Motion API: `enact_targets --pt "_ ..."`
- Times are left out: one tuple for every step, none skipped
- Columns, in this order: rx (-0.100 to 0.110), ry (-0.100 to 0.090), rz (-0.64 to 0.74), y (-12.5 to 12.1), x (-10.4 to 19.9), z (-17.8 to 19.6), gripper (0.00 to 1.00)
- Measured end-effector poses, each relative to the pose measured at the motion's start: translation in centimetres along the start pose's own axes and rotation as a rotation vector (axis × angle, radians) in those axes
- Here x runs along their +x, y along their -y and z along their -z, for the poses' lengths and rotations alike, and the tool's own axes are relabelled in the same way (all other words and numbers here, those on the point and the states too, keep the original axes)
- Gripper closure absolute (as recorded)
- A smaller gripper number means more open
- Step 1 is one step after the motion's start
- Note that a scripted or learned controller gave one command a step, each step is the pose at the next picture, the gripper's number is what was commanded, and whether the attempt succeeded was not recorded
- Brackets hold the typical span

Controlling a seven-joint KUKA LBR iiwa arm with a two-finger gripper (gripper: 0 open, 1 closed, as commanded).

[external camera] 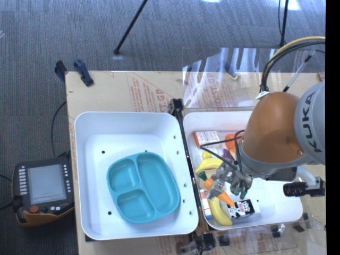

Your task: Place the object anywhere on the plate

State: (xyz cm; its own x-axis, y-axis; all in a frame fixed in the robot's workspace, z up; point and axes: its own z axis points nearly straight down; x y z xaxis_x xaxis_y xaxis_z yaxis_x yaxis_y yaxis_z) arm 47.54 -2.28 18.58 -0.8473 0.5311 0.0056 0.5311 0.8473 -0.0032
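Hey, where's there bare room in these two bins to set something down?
The blue plate in the left bin has bare compartments, and bare white floor borders it toward the bin's walls. The right bin is crowded near its divider side: bananas, a carrot, a box, with the gripper over them.

The plate (142,188) looks like smooth, matt blue plastic with 3 compartments. Both bins (87,142) are smooth white plastic with a slight sheen. The bench (133,89) top looks like pale printed cardboard. The arm's orange band (273,129) is glossy. The floor (53,25) is ribbed grey carpet.
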Motion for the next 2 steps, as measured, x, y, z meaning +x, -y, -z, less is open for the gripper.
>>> enact_targets --pt "-0.002 0.002 -0.016 -6.0 3.8 0.0 1.00" --pt "-0.005 0.006 0.014 -11.4 6.1 4.5 1.00"
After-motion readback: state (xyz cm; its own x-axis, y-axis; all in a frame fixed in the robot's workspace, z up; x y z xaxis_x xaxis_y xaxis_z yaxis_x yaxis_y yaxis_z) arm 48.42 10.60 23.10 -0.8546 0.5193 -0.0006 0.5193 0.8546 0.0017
